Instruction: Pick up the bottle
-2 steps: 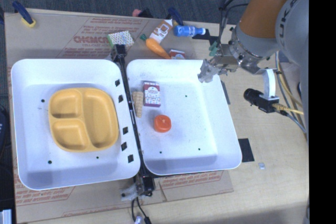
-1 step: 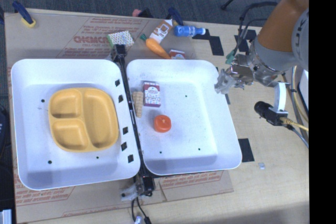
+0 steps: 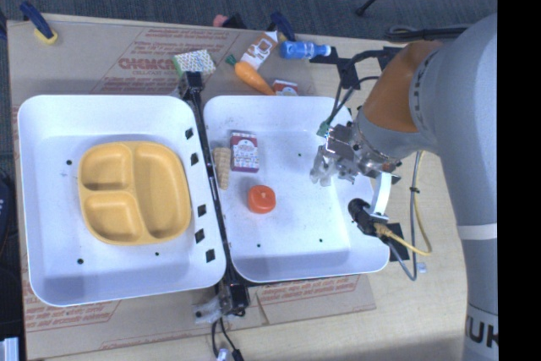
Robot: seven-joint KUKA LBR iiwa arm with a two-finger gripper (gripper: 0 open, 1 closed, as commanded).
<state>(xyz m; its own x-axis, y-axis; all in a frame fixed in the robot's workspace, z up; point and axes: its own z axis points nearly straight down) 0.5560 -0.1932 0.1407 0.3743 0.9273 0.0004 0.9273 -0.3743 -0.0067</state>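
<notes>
End effector [image 3: 325,172] over the right bin [image 3: 287,258] — finger state unclear; bottle [image 3: 304,51] outside.

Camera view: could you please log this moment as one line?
gripper: over right bin, right part | bottle: on bench behind bins, lying, untouched | in right bin: red box, orange lid

Red print legible on cardboard sheet [image 3: 127,63] along desk's far edge, behind left bin: "CHEMC…", remainder unreadable. White letters "KU" noted on arm's grey base [image 3: 480,334] at near right corner. Labels on red carton [image 3: 244,151] and bottle [image 3: 303,50] too small to read.
</notes>
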